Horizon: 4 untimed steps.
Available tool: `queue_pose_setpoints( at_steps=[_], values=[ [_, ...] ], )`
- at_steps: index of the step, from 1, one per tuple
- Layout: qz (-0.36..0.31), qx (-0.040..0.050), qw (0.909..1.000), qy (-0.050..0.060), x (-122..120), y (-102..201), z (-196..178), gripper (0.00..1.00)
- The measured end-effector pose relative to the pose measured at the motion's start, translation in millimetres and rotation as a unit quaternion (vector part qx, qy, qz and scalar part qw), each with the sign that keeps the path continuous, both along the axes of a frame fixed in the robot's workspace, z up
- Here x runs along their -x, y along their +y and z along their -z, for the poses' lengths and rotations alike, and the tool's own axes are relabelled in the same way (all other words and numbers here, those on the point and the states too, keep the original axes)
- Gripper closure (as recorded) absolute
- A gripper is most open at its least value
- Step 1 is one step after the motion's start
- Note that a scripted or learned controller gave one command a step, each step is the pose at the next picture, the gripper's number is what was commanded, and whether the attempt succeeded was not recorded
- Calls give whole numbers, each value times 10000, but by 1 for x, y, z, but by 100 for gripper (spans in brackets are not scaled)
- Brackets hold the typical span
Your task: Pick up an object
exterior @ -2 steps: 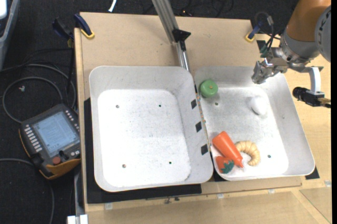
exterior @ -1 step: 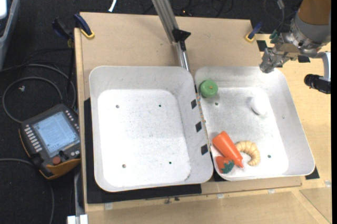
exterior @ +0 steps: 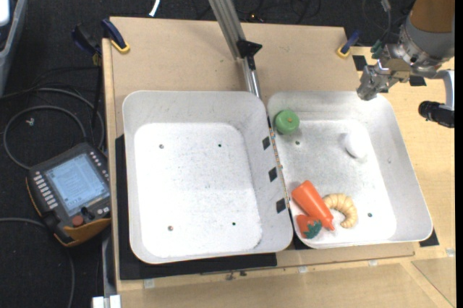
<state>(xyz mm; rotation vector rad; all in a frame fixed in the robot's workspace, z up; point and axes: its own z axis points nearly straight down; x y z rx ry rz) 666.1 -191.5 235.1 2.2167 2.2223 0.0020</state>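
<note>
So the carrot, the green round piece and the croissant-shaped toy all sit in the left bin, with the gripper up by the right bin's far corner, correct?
Not quite: the camera view shows the carrot, green round piece and croissant-shaped toy in the right bin, not the left bin. The gripper is indeed by the right bin's far corner.

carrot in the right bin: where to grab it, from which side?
Grip the carrot across its orange body near the middle, coming straight down from above. It lies flat, slanting from upper left to lower right, so close across its narrow width. The croissant-shaped piece touches its right side near the lower end, so probably stay toward the upper half.
</note>
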Motion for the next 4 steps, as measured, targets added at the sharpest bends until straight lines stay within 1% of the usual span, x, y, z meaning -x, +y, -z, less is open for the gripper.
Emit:
queue_pose_setpoints(
  at_steps=[1,2,3,4],
  values=[
    [-22,-13,10000,20,5,51,9,100],
    [-25,-16,10000,27,16,105,19,100],
    [-29,-17,10000,13,28,156,5,100],
    [-25,-13,10000,23,36,200,6,100]
  ],
)
